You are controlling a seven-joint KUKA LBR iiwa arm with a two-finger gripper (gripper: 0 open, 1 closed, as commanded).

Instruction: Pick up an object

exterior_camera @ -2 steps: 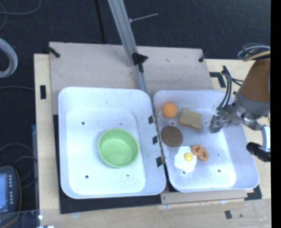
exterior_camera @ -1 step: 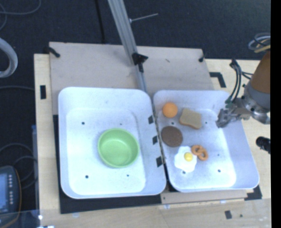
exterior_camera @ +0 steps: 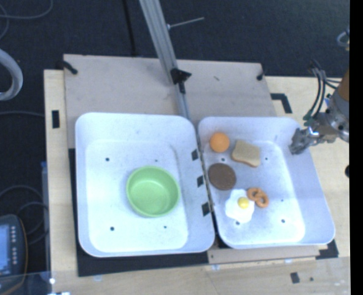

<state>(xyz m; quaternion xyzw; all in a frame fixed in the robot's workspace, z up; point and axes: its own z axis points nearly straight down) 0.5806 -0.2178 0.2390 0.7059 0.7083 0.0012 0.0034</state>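
Near to far, right bin:

1. Fried egg, nearest: flat, thin, prob. soft rubber. Hard to pinch; take by an edge.
2. Pretzel, just right of egg: light, stiff, holes. Grip across its width.
3. Brown disc: flat, low, poor hold.
4. Bread: blocky, prob. light foam. Easiest; clamp across short sides.
5. Orange ball, far-left corner: round, may roll; grip at centre.

Left bin: green bowl, rigid; take by rim.

Gripper at right bin's far-right rim; pincer state: cannot tell.
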